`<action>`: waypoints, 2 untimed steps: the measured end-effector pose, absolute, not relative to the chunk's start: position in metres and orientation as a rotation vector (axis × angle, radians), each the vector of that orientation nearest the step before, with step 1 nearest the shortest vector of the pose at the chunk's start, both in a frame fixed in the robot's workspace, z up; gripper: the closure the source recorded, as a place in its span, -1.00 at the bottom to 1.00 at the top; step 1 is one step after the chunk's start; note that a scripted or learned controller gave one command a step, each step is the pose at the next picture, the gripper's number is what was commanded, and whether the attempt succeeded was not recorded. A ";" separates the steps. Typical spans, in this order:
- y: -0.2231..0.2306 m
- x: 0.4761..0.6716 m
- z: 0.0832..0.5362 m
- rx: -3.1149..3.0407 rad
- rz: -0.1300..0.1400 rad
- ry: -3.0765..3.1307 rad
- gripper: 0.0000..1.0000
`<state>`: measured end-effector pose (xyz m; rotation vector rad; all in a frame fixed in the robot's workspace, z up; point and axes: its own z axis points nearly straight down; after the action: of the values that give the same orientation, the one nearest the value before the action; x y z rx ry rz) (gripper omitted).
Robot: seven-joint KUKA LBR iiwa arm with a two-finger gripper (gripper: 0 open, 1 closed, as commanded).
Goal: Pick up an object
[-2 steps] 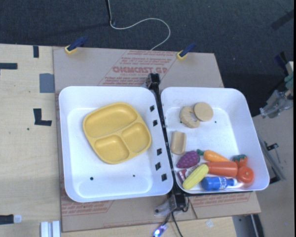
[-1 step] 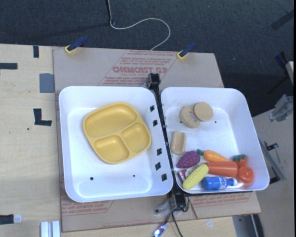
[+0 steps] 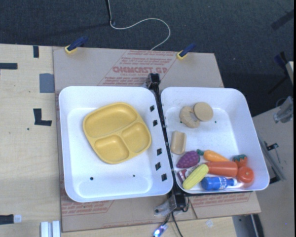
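The right bin holds several toy foods. Two tan round cookies lie near its back. A beige bread piece rests by the divider. At the front sit purple grapes, a yellow corn cob, an orange carrot, a red-orange sausage, a red tomato and a blue-and-white bottle. The left bin carries a yellow divided plate.
Both bins stand on a cardboard sheet clamped at the back by two yellow-blue clips. A white cable loops over the dark floor behind. Wooden bench surface extends to the left.
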<state>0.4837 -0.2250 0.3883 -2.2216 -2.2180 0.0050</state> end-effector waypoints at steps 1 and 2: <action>-0.224 0.484 0.389 -2.220 0.003 -2.221 1.00; -0.224 0.484 0.389 -2.220 0.003 -2.221 1.00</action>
<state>0.4840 -0.2239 0.3891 -2.2199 -2.2205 0.0034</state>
